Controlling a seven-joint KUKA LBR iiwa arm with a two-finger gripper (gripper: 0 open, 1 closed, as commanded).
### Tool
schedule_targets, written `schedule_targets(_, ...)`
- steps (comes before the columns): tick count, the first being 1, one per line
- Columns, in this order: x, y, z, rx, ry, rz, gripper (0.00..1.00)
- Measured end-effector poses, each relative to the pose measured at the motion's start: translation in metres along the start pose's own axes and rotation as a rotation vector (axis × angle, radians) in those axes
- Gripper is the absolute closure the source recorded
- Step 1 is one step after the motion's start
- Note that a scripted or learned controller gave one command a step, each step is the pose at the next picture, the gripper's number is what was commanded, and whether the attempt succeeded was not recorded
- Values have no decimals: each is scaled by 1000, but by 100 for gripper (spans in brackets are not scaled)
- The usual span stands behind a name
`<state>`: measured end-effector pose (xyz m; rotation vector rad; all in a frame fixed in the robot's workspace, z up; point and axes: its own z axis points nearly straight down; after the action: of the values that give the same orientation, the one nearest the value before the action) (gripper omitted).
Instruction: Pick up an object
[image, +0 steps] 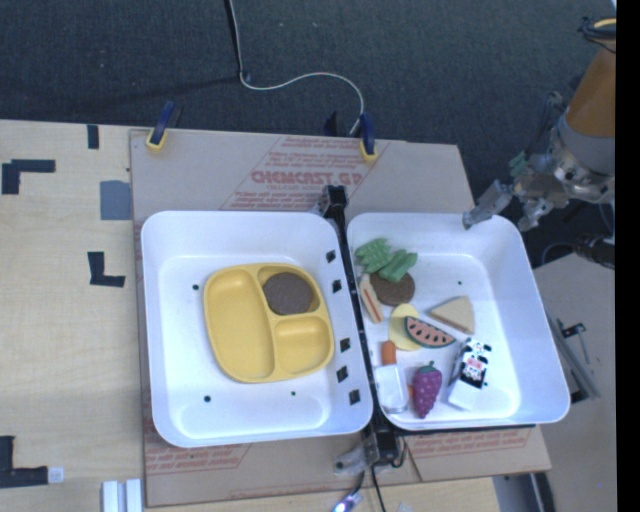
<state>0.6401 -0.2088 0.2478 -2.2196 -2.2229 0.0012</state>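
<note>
Nearest you, at the front of the right bin (535, 300): a toy milk carton (471, 373) with a cow print, lying just beside a purple grape bunch (426, 388), with a small white block (388, 384) on the grapes' left. Behind those you've got a watermelon slice (428, 332) overlapping a yellow piece (402, 322), a small orange carrot (388, 352) just left of it, and a tan wedge (456, 314) to the right. Further back, a brown round piece (393, 289) sits under a green leafy bunch (386, 258), with a thin hot-dog-like stick (370, 299) along the divider. Left bin (160, 300) holds a yellow divided tray (268, 322) with a brown patty (290, 292) in its upper right compartment. Your gripper (505, 205) hangs off the right bin's back right corner, above the rim, well apart from every toy; can't tell how far it's open, nothing visible in it. Both bins sit on a cardboard sheet (290, 175) clamped to the tabletop (60, 330).
</note>
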Motion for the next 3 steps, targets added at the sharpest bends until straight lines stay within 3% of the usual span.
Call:
schedule_targets(1, 59, -21, 170, 2, 2, -1, 0)
schedule_targets(2, 69, 19, 163, 55, -10, -9, 0)
schedule_targets(3, 72, 16, 164, 46, -9, 1, 0)
